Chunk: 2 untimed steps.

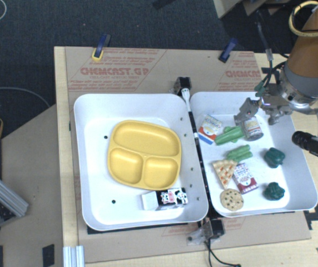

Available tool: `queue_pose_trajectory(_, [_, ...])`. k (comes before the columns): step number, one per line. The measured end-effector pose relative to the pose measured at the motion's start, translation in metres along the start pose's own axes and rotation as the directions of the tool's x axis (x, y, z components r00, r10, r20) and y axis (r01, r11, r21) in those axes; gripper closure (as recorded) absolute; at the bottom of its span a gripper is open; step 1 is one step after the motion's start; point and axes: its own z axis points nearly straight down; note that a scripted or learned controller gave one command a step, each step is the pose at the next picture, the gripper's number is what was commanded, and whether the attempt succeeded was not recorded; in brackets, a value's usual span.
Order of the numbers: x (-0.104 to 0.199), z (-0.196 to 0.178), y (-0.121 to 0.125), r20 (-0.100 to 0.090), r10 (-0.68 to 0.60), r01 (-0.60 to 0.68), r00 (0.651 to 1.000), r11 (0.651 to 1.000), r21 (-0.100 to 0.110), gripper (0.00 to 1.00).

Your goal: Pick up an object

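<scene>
1. The end effector (pixel 248 111) hangs over the far part of the right bin (pixel 306 174), directly above a small can (pixel 253 128). From this slanted view I cannot tell whether it is open or closed, and nothing is clearly seen held in it.
2. The small can is the probable target. It looks like a toy: light, stiff and smooth, so it may slip. I think the best hold is across its round side, near the middle.
3. Just beside the can, toward the left bin (pixel 87 149), lie a green pod (pixel 228 134) and a small white carton (pixel 209 130), which may disturb the approach.
4. Nearer the front from the can are a pizza slice (pixel 224 172), a red packet (pixel 244 178), a cookie (pixel 231 199) and two dark green pieces (pixel 274 157).
5. The left bin holds a yellow divided plate (pixel 143 153) and a small milk box (pixel 164 198).
</scene>
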Motion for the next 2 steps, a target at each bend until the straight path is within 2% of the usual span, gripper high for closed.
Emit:
queue_pose_trajectory(1, [0.000, -0.007, 0.002, 0.002, -0.003, 0.003, 1.000, 1.000, -0.014, 0.00])
queue_pose_trajectory(2, [0.002, 0.051, -0.007, 0.000, -0.002, 0.002, 1.000, 1.000, -0.006, 0.00])
